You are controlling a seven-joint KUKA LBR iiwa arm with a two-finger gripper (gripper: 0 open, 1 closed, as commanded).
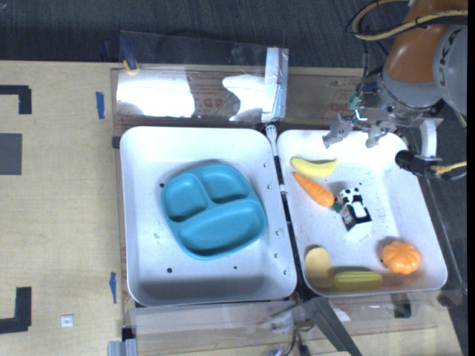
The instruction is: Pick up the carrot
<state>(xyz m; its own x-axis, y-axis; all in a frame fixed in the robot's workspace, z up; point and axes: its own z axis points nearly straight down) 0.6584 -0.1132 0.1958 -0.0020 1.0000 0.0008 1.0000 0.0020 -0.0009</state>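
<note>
The carrot (314, 190) is orange and lies slanted in the upper left part of the right bin (415, 199), just below a yellow banana (312, 166). My gripper (355, 134) hangs over the bin's far edge, up and to the right of the carrot and well apart from it. Its two fingers are spread, with nothing between them.
A black-and-white toy (353, 207) lies right of the carrot. An orange pumpkin-like fruit (401, 257), a corn cob (357, 279) and a pale yellow fruit (318, 262) sit along the bin's near side. The left bin (141, 162) holds a blue divided plate (213, 208).
</note>
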